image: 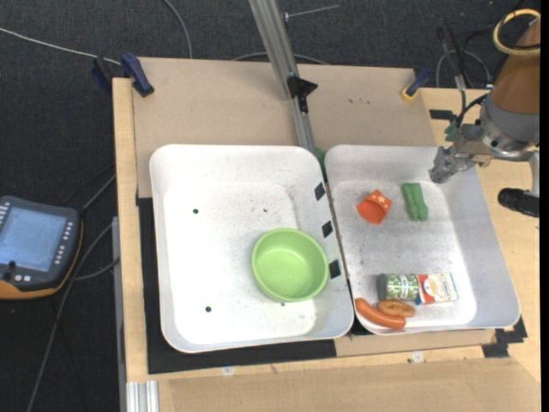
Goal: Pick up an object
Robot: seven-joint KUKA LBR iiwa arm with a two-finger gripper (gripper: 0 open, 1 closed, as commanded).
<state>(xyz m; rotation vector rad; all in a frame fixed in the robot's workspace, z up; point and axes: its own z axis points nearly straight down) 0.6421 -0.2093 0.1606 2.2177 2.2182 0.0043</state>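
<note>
The right bin [480, 230] holds a small orange-red cup [374, 207] lying on its side, a green block [415, 202] beside it, a small carton with green and red print [418, 288] and an orange-red sausage-shaped toy [381, 312] at the front edge. My gripper [443, 168] hangs over the bin's back right part, up and to the right of the green block, with nothing seen between its fingers. The left bin [184, 196] holds a light green bowl [290, 264] at its front right.
A metal pole [279, 50] runs from the top down to the gap between the bins. Blue clamps [135, 74] sit on the bench's back corners. A handheld pendant [34, 243] lies on the floor at the left. Cables trail by the arm.
</note>
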